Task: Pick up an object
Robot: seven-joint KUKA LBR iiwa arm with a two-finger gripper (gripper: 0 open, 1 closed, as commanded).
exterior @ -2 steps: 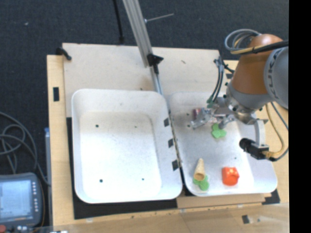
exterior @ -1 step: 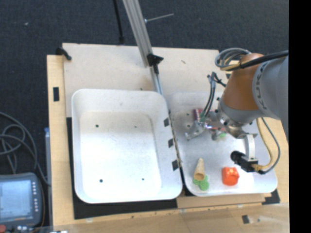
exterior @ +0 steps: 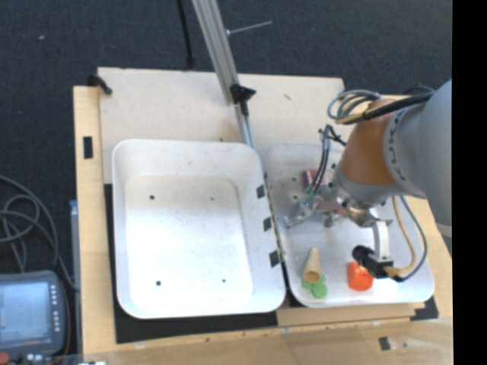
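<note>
My gripper (exterior: 306,210) hangs low over the middle of the right bin (exterior: 415,291), under the grey arm with its orange band (exterior: 367,144). A tan cone (exterior: 313,263) lies near the bin's front with a small green piece (exterior: 317,287) at its wide end. To the right of it sits an orange object (exterior: 359,278). A dark pink object (exterior: 308,178) and a small green bit (exterior: 309,196) lie just behind the gripper, partly hidden by cables. The gripper stands behind the cone and apart from it.
The left bin (exterior: 133,166) lies beside the right one, their rims meeting at the middle. A slanted metal pole (exterior: 221,52) rises from the bench behind the bins. A screen device (exterior: 27,310) sits on the floor at the left.
</note>
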